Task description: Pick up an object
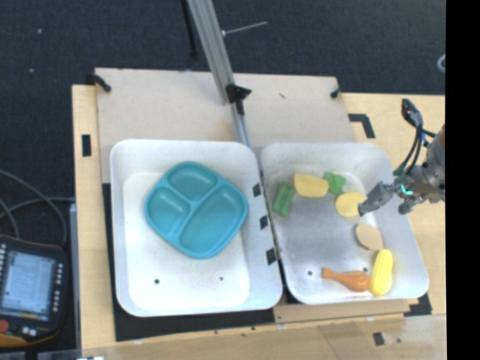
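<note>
The right bin holds several toy foods: a yellow piece, a small green piece, a green block, a round yellow piece, a beige oval, a yellow corn cob and an orange piece. My gripper hangs over the bin's right side, just right of the round yellow piece and above the beige oval. It is open, and nothing sits between its fingers.
The left bin carries a blue sectioned plate. A slanted metal rail runs from the top down to the gap between the bins. A controller pendant lies off the bench at the lower left.
</note>
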You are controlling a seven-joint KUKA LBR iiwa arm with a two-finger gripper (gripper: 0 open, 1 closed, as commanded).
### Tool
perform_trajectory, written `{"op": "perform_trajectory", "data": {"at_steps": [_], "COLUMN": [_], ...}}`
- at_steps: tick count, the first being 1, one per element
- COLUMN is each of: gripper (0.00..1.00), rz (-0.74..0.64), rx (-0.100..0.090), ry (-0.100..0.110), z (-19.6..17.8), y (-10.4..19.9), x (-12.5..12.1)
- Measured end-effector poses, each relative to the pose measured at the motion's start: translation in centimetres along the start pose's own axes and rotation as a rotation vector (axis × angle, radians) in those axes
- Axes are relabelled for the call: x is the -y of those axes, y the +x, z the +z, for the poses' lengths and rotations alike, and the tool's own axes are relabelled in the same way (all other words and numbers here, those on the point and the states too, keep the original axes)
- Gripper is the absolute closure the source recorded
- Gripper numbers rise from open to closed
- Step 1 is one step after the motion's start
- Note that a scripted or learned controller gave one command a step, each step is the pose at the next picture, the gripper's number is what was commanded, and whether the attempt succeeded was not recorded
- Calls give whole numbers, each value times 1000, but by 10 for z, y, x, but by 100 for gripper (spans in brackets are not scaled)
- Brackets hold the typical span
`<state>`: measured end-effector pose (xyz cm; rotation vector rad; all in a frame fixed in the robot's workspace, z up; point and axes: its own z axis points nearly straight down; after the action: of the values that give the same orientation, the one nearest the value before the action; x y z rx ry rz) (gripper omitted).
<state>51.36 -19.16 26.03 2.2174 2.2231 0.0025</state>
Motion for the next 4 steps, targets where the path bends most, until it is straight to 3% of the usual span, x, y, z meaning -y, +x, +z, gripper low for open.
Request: {"op": "perform_trajectory", "data": {"at_steps": [1,3,4], "gripper": [0,0,100], "rz": [3,4,7], "rx": [1,4,4], "ry": [6,0,-8], "z": [60,152,138], "y": [-5,-10,-12], "x": [-6,-3,-6]}}
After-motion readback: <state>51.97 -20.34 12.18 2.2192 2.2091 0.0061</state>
